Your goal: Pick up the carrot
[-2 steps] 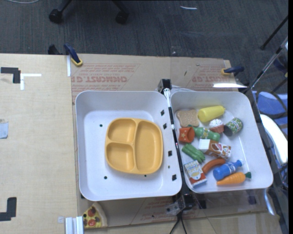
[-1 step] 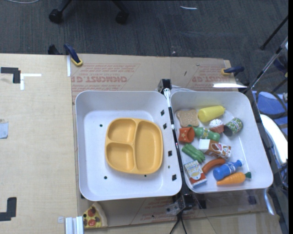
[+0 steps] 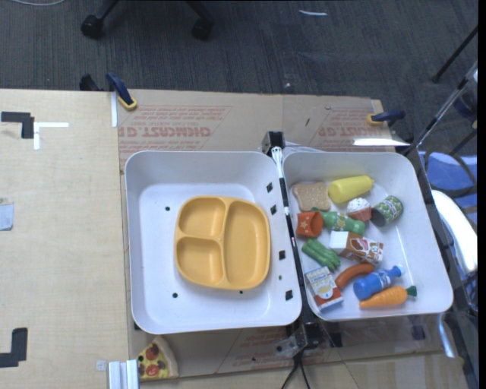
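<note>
Orange and tapered, the carrot (image 3: 385, 298) lies at the near edge of my right bin (image 3: 425, 228), just beside the blue bottle (image 3: 375, 283). I cannot tell how my gripper stands.

The single camera sits high above the bench (image 3: 61, 228) and looks down at a slant. It takes in both white bins (image 3: 144, 228) fully, with dark floor (image 3: 266, 45) beyond.

Robotics lab, clamped cardboard (image 3: 250, 121) on bench, office chair base (image 3: 144, 19), carpet (image 3: 304, 45)
</note>
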Controlling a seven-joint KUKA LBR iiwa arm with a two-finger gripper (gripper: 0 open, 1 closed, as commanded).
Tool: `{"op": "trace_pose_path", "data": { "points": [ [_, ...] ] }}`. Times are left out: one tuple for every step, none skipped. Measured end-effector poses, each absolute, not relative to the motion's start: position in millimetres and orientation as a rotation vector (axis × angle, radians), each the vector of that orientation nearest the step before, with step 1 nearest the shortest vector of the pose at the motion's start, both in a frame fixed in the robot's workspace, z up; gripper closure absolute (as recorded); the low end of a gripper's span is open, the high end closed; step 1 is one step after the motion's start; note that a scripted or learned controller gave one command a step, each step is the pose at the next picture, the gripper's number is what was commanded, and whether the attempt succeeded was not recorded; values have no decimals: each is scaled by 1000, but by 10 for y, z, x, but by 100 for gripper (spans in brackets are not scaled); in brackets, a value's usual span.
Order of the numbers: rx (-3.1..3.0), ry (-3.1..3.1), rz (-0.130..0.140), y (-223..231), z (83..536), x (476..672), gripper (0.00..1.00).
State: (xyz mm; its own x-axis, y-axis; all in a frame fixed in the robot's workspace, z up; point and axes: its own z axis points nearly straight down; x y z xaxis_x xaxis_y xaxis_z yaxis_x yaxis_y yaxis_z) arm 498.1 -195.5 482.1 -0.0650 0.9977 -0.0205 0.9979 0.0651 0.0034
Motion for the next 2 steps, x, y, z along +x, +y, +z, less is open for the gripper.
{"op": "trace_pose_path", "data": {
  "points": [
    [2136, 2281, -18, -1950, 4820, 4983, 0],
    [2130, 2283, -22, -1953, 4902, 5005, 100]
  ]
}}
